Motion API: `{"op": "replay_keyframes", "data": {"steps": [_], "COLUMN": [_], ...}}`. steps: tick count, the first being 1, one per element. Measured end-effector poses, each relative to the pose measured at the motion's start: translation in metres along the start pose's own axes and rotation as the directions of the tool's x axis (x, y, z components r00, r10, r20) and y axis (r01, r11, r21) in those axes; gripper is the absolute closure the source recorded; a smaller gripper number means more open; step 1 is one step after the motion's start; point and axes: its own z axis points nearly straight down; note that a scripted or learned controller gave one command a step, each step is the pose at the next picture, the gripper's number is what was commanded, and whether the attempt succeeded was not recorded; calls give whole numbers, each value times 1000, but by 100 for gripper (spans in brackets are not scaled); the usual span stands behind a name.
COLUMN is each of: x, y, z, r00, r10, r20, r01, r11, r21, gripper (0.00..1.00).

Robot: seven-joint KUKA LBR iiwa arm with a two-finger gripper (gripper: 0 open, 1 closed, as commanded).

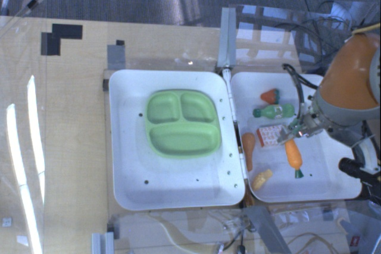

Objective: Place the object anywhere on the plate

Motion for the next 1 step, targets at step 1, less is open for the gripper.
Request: {"op": "replay_keyframes", "data": {"steps": [1], "x": [62], "y": [82], "z": [9], "r00": [998], "r10": [-67], "r20": [-1], "r01": [67], "r11": [998], "r21": [3], "gripper": [100]}}
